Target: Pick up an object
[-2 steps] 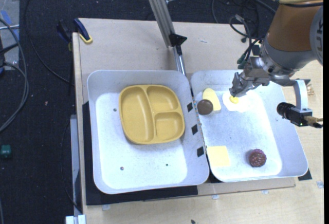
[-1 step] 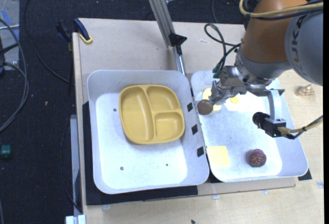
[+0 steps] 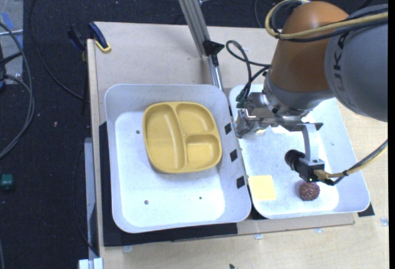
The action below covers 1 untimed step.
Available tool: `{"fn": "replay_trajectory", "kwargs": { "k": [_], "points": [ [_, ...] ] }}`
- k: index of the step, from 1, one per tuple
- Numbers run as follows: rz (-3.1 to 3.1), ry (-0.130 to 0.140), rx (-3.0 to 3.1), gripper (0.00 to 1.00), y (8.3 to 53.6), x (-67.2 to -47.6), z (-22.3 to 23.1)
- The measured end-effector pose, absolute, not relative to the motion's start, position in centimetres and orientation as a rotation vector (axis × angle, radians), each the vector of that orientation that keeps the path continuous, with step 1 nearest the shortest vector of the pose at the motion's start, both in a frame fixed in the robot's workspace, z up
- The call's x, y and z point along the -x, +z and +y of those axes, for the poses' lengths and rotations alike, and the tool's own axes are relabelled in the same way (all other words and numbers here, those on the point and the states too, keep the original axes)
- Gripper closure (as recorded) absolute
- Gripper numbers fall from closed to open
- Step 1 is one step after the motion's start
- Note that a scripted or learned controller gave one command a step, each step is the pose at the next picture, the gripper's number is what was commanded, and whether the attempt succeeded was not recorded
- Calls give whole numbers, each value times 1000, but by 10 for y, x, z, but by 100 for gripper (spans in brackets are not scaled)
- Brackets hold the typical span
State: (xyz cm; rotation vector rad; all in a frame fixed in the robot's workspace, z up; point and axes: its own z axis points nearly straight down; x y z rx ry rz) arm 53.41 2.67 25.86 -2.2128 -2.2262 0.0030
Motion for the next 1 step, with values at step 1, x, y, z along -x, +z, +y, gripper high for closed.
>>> {"fn": "replay_trajectory", "kwargs": {
  "k": [1],
  "points": [
    [-2226,2,2214,100,247,-521,66]
  ]
}}
